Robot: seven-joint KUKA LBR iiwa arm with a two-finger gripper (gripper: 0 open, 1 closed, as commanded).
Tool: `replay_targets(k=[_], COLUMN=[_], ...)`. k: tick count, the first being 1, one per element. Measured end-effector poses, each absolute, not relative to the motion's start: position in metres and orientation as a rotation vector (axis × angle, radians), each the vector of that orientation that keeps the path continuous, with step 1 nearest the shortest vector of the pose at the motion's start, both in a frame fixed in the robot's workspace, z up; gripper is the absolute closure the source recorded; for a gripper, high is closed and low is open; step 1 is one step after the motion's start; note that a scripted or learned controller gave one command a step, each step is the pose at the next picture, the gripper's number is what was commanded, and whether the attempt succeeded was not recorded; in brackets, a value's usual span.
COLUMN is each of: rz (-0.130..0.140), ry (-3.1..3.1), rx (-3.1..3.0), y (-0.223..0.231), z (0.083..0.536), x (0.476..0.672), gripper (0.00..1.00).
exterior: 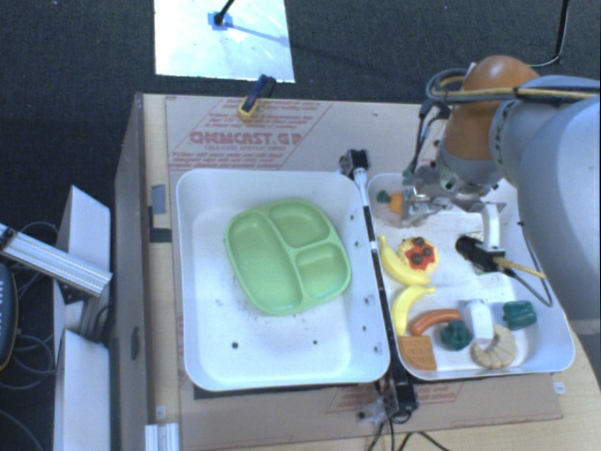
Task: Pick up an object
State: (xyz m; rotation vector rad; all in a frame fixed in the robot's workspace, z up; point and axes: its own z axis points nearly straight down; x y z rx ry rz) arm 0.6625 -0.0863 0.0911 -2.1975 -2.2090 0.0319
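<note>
We see the gripper (pixel 420 201) low over the far left corner of the right bin (pixel 545 350), just beside a small orange piece (pixel 396 202); whether its fingers are open, we cannot tell.

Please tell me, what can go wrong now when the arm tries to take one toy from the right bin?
1. The toys lie crowded: the two bananas, the pizza slice and the sausage nearly touch, so the hand may push neighbours or lift two.
2. The hand is low at the right bin's far end, close to the small orange toy and the wall; it may knock either.
</note>
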Motion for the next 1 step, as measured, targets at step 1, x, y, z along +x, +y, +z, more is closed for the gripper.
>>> replay_targets(k=[1], rz=[0.026], ry=[-2.214], rx=[-2.2], y=[-0.0862], z=[0.0921], x=[0.6638], gripper=[0.0])
